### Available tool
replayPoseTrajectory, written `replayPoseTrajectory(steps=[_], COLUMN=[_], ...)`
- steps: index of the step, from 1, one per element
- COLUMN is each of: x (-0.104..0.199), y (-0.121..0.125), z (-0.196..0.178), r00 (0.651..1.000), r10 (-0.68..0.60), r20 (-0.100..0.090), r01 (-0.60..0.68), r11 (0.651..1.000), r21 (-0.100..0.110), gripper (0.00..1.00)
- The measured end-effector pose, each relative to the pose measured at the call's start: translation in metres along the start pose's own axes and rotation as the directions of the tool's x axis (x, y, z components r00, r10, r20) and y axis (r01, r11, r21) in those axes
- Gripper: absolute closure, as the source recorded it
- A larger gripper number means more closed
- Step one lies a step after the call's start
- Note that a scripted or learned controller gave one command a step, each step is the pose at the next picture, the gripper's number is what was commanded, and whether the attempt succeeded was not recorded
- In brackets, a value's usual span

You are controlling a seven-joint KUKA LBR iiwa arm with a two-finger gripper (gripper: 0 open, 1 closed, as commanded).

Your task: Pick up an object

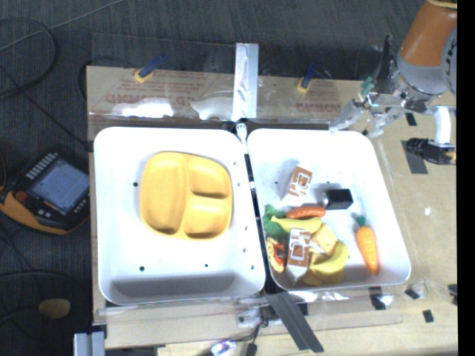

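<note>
At the frame's upper right the hand (356,117), how far open I cannot tell, could snag several items in the crowded right white bin (386,199), where toys overlap.

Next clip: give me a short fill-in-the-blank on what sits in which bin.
1. The yellow divided tray lies in the ____ bin.
2. The carrot lies in the ____ bin.
3. The small black block lies ____ the banana in the picture.

Missing words: left; right; above
</note>
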State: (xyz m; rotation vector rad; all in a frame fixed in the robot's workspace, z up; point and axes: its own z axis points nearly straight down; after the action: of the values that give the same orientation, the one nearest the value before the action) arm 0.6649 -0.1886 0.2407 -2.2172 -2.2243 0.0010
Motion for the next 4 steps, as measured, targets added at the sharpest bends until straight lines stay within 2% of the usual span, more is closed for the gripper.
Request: replayPoseTrajectory(steps=[1,2,3,4], x=[0.020,0.039,0.087,0.087], y=[-0.014,-0.039,-0.035,-0.034], z=[0.104,0.126,0.152,0.141], r00=[0.996,0.983,0.999,0.999], r10=[0.088,0.186,0.046,0.046], r20=[0.004,0.004,0.003,0.001], r01=[-0.088,-0.186,-0.046,-0.046], r11=[0.996,0.981,0.999,0.999], r21=[0.001,-0.052,-0.012,-0.013], gripper=[0.00,0.00,0.00,1.00])
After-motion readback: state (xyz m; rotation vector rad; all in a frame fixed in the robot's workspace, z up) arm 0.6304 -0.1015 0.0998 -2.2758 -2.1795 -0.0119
